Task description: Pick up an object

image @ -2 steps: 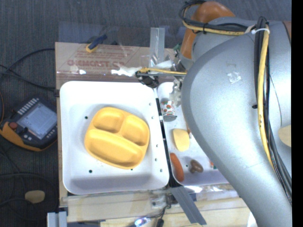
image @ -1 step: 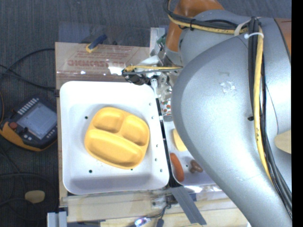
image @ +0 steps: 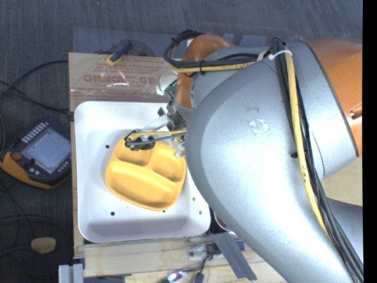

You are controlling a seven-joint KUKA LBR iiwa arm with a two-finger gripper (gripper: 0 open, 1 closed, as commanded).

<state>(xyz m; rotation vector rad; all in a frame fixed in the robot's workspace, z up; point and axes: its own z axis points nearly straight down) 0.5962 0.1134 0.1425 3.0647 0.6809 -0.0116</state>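
A large yellow moulded object (image: 147, 175) with rounded lobes lies in the middle of the left white bin (image: 94, 122). My gripper (image: 171, 126) hangs low at the object's far right corner, just above or against its upper edge. My grey arm hides most of the gripper, and nothing shows between its tips.
My arm's bulk (image: 265, 158) covers the right side of the bench and the right bin. A cardboard sheet (image: 112, 78) lies behind the left bin, with a small blue and yellow tool (image: 119, 52) at its far edge. A teach pendant (image: 38, 152) rests on the floor to the left.
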